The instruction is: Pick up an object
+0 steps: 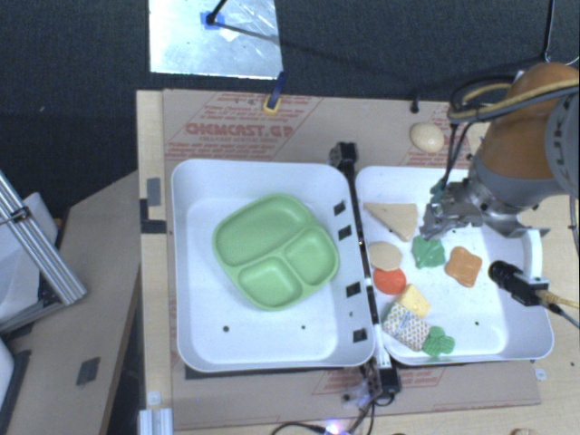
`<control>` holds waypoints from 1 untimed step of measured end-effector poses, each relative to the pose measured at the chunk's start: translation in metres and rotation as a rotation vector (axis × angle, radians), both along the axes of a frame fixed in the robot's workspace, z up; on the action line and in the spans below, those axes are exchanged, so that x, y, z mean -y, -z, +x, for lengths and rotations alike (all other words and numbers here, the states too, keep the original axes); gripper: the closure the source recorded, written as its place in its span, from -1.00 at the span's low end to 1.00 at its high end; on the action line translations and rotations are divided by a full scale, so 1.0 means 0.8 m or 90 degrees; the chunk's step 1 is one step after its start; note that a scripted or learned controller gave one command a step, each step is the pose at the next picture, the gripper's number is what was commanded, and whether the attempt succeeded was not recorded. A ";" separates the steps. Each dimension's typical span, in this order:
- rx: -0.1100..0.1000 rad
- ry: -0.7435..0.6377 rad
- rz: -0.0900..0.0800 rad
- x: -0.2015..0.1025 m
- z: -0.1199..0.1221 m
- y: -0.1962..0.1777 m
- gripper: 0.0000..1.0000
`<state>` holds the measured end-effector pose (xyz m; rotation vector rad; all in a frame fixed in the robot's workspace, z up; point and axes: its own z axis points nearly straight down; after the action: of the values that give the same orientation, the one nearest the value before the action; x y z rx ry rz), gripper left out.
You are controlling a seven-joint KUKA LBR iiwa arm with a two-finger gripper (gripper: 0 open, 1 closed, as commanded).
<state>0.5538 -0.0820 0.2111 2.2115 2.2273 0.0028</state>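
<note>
So the green leafy toy [430,253] is what I seem to be going for. It's lying flat in the right bin [535,338], roughly mid-bin, and my gripper [433,226] is hanging right over its far-left edge, maybe touching it, hard to say. Honestly I can't tell from this angle whether I'm spread or clamped, and nothing is visibly lifted off the floor, so I'm not calling it a grab.

Stuff around it is packed pretty tight (which is the annoying part). The orange waffle-looking piece [463,265] sits just to its right, the beige wedge [393,217] is to the left and a bit farther back, and the tan round thing [385,256] with the red disc [390,281] right beside it is on the near-left. Nearer still are a yellow block [415,300] and a patterned piece [406,328].

What could go wrong: I'm over the edge, not the middle, so I might pinch a thin lobe and it slips out. Coming down off-centre could also just shove it into the waffle.

The left bin [195,243] just has the green divided plate [275,252].
</note>
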 end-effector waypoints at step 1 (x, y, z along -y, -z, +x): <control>0.000 0.000 0.001 -0.053 0.028 -0.017 1.00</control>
<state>0.5759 -0.0398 0.2244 2.2125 2.2277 0.0040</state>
